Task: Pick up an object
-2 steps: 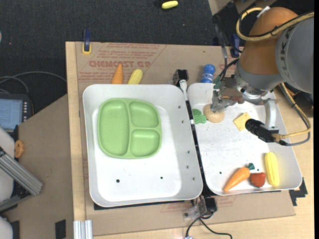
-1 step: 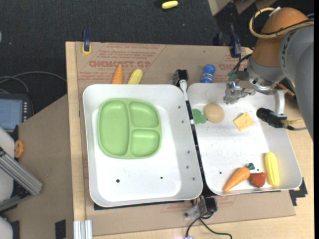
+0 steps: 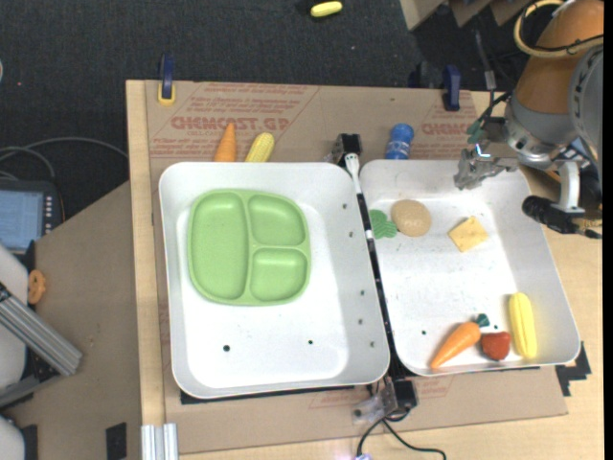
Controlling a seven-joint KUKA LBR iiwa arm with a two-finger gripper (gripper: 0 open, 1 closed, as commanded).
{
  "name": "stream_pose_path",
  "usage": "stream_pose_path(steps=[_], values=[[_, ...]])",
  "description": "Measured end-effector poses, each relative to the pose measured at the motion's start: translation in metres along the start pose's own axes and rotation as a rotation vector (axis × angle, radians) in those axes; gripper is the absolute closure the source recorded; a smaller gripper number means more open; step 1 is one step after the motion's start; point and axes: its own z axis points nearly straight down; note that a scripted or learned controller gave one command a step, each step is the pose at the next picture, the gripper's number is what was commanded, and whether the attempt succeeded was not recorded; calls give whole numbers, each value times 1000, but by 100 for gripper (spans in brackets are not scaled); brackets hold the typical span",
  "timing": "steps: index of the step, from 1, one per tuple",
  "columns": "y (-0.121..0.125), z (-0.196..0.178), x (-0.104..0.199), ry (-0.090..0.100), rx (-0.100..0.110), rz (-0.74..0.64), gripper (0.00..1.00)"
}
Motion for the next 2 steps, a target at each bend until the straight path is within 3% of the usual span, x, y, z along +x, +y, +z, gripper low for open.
stream_pose_path(steps=[1,2], values=[[-1,20,-22,2,5,-1,100],[-11,7,-30,3,6,-2,100]])
